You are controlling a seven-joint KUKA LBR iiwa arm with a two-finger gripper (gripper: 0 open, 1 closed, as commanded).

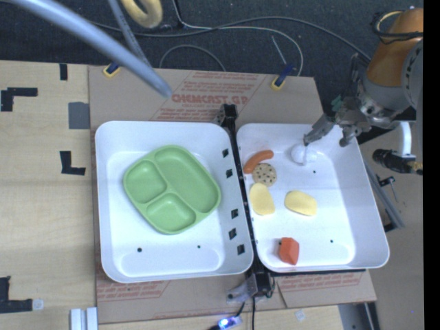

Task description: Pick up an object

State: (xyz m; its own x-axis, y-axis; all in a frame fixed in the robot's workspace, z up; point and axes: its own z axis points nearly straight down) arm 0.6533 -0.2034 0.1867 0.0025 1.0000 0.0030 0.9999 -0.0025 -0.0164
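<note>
In the camera view, the end effector (pixel 328 135) is seen at the upper right of the frame, its fingers spread above the right bin (pixel 357 205), with nothing between them. A small white object (pixel 300 155) lies just below its left finger, while a sausage (pixel 258 159), cookie (pixel 264 175), two yellow pieces (pixel 261 200) and a red piece (pixel 289 250) are scattered lower in that bin. A green divided plate (pixel 172 188) is set in the left bin (pixel 110 205).

A green divided plate (pixel 172 189) with three compartments is seen lying in the left white bin (pixel 113 253). Both bins are set on a sheet of brown cardboard (pixel 199 96) with red print, laid on the pale wooden tabletop (pixel 41 218). Thin cables (pixel 206 29) are strung across the dark surface behind.
</note>
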